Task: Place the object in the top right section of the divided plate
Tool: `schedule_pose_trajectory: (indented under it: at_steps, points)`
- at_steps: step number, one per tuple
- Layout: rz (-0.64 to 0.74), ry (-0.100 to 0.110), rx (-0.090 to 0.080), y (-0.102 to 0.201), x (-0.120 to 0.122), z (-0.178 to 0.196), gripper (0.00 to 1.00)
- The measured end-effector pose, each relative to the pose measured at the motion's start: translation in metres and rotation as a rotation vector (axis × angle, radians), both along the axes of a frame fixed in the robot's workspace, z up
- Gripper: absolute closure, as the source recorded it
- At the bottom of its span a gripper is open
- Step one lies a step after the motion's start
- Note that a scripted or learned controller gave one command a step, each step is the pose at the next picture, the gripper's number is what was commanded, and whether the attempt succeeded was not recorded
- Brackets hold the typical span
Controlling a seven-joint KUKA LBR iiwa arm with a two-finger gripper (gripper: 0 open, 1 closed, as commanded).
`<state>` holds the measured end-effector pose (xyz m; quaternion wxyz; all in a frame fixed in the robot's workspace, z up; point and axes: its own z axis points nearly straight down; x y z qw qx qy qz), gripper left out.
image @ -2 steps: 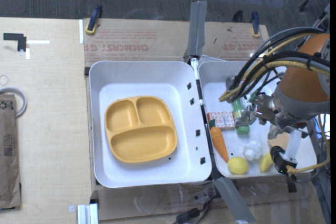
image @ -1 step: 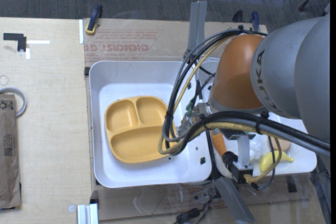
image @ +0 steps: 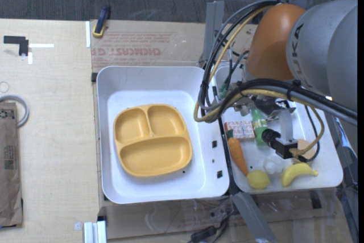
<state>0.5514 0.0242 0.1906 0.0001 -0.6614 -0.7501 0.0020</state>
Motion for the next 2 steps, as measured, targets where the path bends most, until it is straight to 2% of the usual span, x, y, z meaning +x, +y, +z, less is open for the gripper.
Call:
schedule_pose_trajectory:
  at_steps: [1, 2]
  points:
    - [0.189, 0.001, 0.001, 0.095, -0.024, -0.04, 0.0]
    - [0.545, -0.001, 0.002, 0.079, 0.001, -0.086, 0.0]
